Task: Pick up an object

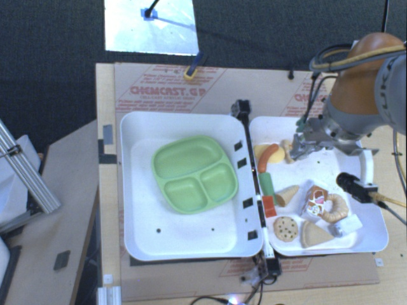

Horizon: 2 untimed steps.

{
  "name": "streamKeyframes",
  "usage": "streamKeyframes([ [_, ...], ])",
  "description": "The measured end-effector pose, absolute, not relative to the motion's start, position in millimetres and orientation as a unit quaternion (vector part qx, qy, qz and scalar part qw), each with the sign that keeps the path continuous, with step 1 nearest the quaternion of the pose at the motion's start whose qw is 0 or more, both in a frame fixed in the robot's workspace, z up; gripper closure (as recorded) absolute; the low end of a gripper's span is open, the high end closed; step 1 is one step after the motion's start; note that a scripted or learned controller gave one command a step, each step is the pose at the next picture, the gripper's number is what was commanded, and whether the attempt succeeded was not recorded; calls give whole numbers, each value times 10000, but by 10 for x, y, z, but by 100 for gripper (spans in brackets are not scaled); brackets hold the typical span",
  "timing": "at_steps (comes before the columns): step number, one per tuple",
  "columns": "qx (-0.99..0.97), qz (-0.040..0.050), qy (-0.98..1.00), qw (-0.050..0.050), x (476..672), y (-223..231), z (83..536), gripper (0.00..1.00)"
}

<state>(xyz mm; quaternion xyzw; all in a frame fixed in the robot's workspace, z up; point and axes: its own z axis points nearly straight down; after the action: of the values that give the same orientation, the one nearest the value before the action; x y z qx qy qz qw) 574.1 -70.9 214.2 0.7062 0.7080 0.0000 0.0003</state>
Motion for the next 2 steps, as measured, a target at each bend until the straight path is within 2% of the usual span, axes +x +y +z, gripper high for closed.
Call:
streamKeyframes([
  [1, 7066, 8, 7076, 11, 5712, -777, 2305, 100],
  [2, 7050, 9, 7092, 9, 5750, -651, 2338, 100],
])
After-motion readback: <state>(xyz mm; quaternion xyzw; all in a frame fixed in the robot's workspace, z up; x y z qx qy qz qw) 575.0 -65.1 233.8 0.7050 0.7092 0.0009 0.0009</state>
